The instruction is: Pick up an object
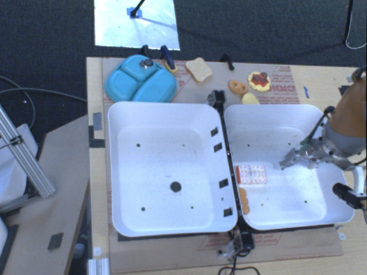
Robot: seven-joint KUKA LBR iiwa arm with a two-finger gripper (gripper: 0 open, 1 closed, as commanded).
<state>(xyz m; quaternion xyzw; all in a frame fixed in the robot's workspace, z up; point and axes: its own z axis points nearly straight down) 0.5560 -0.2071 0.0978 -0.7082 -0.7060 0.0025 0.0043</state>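
Seen from above, a small orange piece (243,201) lies nearest at the right bin's (321,213) left wall, a red-and-white packet (251,174) sits just beyond it, the gripper (291,161) hovers right of the packet, whether released or clenched unclear, and a blue tray (141,80) rests farthest back.

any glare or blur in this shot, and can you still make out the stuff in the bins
Camera view: glare whitens the shiny sheet on the floor; the white bins are bright but not blown out. The gripper looks soft and blurred, so its fingers are hard to read. The red-and-white packet and the small dark disc stay legible, with soft shadows.
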